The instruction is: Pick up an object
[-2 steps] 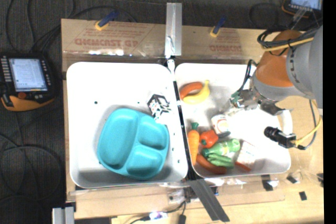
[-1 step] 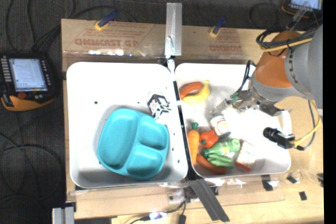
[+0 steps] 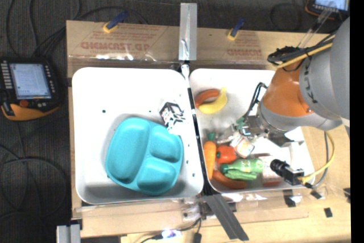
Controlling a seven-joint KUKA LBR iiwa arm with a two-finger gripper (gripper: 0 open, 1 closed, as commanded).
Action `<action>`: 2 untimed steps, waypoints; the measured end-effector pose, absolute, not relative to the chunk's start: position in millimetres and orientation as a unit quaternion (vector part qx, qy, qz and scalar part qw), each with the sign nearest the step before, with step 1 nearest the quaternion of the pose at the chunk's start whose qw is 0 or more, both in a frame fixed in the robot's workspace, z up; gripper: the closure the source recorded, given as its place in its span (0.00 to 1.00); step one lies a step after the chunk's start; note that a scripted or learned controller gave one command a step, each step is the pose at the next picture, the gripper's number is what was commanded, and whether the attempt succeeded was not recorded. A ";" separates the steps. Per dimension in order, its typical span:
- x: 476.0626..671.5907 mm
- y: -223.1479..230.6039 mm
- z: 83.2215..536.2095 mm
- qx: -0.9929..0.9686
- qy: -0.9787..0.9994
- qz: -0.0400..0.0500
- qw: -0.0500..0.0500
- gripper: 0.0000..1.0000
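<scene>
Dark carpet around the worktop (image 3: pixel 318 210), cables trailing across it. Near edge of worktop: wood strip with black tape bits and a metal bracket (image 3: pixel 227 219) at the bin seam.

Left bin (image 3: pixel 91 122): turquoise divided tray (image 3: pixel 145 155) sits toward the near right side, upside down or tilted, can't tell which. Small black-and-white patterned block (image 3: pixel 171 114) just beyond it, close to the divider wall.

Right bin (image 3: pixel 298 165): cluster of toy food in the near left part. Carrot (image 3: pixel 210 157) lies along the left wall, red tomato-like piece (image 3: pixel 226 154) touching beside it, green bottle (image 3: pixel 245 167) lying flat just nearer, a red-orange piece (image 3: pixel 230 181) under it at the near wall. Farther back, yellow banana (image 3: pixel 215 104) with a red sausage (image 3: pixel 206 94) touching it, well apart from the near cluster.

Arm (image 3: pixel 318 85) enters from the right, orange band over the right bin. End effector (image 3: pixel 243 142) is low over the cluster, right above the tomato piece and bottle; a small white-and-red item sits at its tip. Fingers' spread: cannot tell, wrist hardware blocks it.

Far side: cardboard sheet (image 3: pixel 131 42) under the bins with two clamps, teach pendant (image 3: pixel 27 88) on the floor at left, second display (image 3: pixel 330 0) top right.
</scene>
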State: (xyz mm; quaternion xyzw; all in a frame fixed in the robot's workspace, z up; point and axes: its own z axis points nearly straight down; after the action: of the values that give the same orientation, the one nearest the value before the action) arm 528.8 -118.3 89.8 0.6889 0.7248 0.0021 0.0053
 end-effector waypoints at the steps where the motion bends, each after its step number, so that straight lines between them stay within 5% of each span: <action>1: 529.7 -118.2 99.6 0.689 0.724 0.003 0.006 1.00; 2: 529.3 -118.0 99.2 0.689 0.725 0.003 0.005 0.00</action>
State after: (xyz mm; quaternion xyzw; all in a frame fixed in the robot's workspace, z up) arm 529.3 -118.0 99.2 0.6892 0.7245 0.0031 0.0050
